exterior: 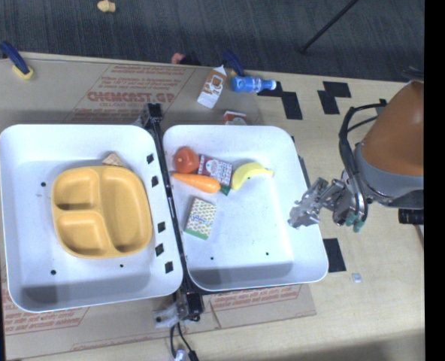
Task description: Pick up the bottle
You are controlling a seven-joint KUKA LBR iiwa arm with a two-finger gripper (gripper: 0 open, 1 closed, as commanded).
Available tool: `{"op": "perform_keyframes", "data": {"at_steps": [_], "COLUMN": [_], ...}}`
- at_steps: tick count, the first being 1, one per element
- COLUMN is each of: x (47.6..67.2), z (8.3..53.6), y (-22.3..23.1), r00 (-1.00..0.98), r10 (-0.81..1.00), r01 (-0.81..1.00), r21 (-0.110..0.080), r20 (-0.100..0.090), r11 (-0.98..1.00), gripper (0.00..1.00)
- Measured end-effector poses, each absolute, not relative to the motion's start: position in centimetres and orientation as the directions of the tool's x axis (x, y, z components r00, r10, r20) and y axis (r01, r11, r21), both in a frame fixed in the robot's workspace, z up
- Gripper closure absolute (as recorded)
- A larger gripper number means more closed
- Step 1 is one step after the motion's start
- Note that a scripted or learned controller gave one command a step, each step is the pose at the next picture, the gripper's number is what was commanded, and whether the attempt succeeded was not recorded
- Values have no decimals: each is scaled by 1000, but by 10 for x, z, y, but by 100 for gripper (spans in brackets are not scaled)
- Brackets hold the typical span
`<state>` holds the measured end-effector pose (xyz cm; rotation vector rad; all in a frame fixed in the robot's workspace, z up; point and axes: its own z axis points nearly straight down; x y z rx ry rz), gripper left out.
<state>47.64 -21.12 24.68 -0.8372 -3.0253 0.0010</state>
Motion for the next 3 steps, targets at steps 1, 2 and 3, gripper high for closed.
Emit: {"op": "perform_keyframes", "data": {"at_steps": [1,2,3], "x": [476,477,476], "z": [186,263,219], "y": [-161,-210,-211], "r00": [-825,-825,-599], "r10": [565,565,801], "r01": [565,565,801], "r21": [-1,-1,-2], "r20": [3,-1,3], "r11": [825,825,599], "gripper": [100,100,100]}}
